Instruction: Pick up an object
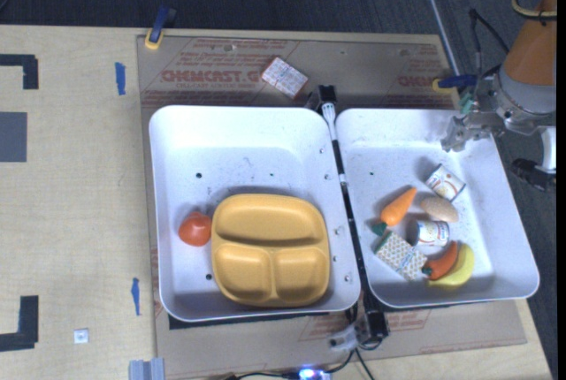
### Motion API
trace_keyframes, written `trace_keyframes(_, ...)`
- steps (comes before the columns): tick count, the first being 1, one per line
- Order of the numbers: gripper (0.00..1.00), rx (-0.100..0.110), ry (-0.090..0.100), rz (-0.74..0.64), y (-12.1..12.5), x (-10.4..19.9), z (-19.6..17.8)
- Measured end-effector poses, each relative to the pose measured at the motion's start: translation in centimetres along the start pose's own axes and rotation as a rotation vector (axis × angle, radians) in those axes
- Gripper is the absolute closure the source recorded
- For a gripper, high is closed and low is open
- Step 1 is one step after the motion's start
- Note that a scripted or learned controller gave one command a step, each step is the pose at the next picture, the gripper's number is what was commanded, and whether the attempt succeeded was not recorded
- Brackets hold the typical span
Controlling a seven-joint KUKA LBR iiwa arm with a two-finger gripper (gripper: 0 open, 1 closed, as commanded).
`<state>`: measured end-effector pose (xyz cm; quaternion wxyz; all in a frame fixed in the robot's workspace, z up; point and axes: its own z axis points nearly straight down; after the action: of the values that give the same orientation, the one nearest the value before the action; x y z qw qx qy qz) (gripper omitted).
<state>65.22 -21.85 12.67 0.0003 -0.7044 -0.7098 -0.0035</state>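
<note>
1. The tool (462,133) sits over the far right corner of the right bin (517,232); whether it is open or closed cannot be told, and nothing is visibly gripped.
2. Objects lie clustered in the near half of the right bin: a carrot (399,205), a small can (445,185), a beige oval piece (439,209), a patterned packet (400,257) and a banana (456,269).
3. The left bin (172,148) holds a yellow divided tray (270,247) with a tomato (195,230) touching its left edge.
4. Both bins rest on the counter (71,193).
</note>
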Motion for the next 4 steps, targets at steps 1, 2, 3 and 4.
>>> trace_keyframes(1,0.00,0.000,0.000,0.000,0.0,0.0,0.0)
trace_keyframes(2,0.00,-0.005,-0.004,0.002,-3.3,-0.2,1.8)
trace_keyframes(3,1.00,-0.019,-0.016,0.002,-3.0,-0.5,0.1)
trace_keyframes(4,1.00,0.002,-0.005,0.006,0.3,6.4,-3.1)
